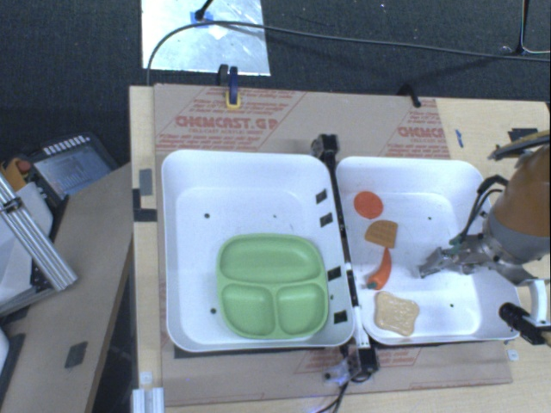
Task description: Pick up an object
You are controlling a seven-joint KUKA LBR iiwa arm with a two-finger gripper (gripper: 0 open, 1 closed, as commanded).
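Starting at the left, I see the left bin (185, 231) holding a green divided tray (273, 285) toward its near side, one long compartment across the far part and two smaller ones nearer me, all of them bare; it looks like stiff, smooth moulded plastic, too broad to pinch except at a rim. Across the divider, the right bin (448, 183) holds four small pieces in a column along its left wall: an orange disc (368, 204) farthest, then a tan toast-like piece (381, 233), then a red-orange carrot-like piece (382, 270) touching or just beside it, and a pale cracker-like piece (396, 313) nearest. I judge all four to be light, rigid toy food, probably slick; the flat ones lie low, so I would take the carrot-like piece across its narrow middle, where it stands proudest. The gripper (428, 268) sits low in the right bin, just right of that piece and pointing toward it, with nothing in it; whether it is apart or together I cannot tell.
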